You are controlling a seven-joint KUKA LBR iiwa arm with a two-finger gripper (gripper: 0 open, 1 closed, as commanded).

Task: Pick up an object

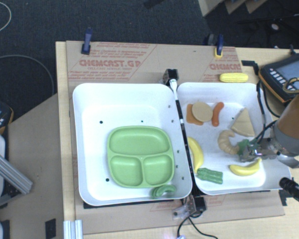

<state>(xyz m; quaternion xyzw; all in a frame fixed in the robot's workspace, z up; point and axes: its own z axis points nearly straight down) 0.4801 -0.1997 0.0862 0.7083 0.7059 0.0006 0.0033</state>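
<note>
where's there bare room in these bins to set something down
Left bin: a wide bare strip along the back wall, behind the green tray, plus narrower floor down its left side. Right bin: crowded, with a sausage, wedge, two bananas and the hand; just a small bare patch at its front right corner.

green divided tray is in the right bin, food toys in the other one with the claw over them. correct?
Not quite. The camera view shows the green divided tray in the left bin, not the right. The food toys, such as the sausage and the small banana, lie in the right bin, where the claw is.
</note>
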